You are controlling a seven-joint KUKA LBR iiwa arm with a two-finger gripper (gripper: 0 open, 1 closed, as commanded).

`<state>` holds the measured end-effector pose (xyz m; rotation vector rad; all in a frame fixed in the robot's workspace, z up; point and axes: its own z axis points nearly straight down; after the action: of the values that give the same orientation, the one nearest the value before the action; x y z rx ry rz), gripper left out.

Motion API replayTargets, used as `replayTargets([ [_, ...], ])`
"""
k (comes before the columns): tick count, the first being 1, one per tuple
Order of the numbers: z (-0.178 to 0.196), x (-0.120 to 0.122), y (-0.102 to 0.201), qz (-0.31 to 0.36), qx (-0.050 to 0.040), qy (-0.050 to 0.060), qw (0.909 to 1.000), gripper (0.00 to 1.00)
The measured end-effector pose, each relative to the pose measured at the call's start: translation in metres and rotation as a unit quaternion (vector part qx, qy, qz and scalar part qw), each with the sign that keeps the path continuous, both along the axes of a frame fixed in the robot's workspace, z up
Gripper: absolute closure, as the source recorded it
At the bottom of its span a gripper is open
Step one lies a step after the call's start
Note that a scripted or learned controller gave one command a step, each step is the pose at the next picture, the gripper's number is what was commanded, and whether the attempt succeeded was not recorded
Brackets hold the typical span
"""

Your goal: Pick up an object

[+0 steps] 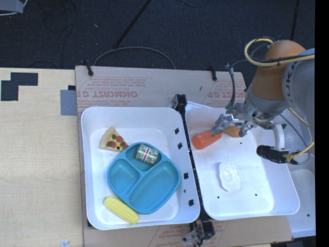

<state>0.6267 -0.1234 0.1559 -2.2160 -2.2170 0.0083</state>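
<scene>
Carrot-like orange toy is lying in the right bin, in its upper left part, close to the divider between the two bins. The hand is hanging just above and to the right of this toy, near its right end; I cannot tell if its fingers are spread or pressed together, and I cannot tell if it is touching the toy. A white crumpled object is resting lower in the same bin, well apart from the hand. In the left bin, a toy pizza slice is lying at upper left, a blue divided plate is sitting in the middle with a small striped can in its top compartment, and a yellow corn cob is lying beside the plate's lower left edge.
</scene>
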Motion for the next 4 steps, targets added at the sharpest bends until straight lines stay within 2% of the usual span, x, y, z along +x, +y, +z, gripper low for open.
replayTargets([
  [1,-0.039,0.005,-0.007,0.000,-0.0028,-0.013,0.9999,0.00],
  [2,-0.044,0.006,-0.008,-0.001,-0.0034,-0.013,0.9999,0.00],
  [3,-0.035,0.005,-0.008,-0.002,-0.0019,-0.010,0.9999,1.00],
  [4,0.007,0.005,-0.011,-0.001,-0.0007,-0.005,1.0000,1.00],
])
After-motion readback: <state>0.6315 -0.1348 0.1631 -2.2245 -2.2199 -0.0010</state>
